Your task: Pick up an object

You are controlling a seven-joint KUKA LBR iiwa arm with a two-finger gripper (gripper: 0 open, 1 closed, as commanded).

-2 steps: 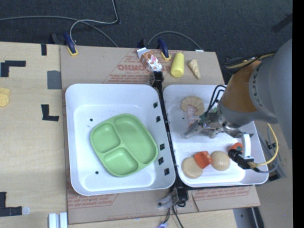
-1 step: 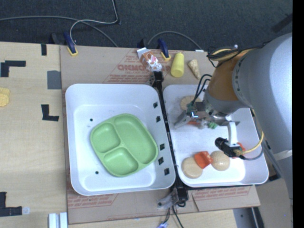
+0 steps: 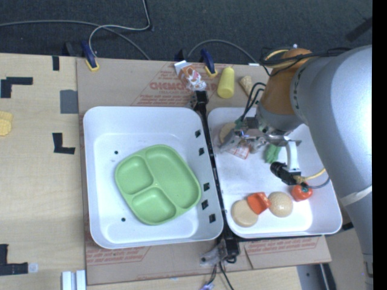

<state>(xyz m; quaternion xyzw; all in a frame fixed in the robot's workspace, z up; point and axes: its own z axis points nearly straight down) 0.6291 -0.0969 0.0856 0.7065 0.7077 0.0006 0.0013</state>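
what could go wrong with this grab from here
The tool is low in the right bin over a tight cluster near its upper left, so it may pinch the wrong item or nothing. The green item beside it could get knocked aside.

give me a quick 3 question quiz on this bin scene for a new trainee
1. True or false: the green divided plate lies in the left bin.
2. Which bin is the gripper over? A left, B right.
3. Fill in: the yellow bottle lies on the ____, outside both bins.

Key: 1 true. 2 B. 3 cardboard.
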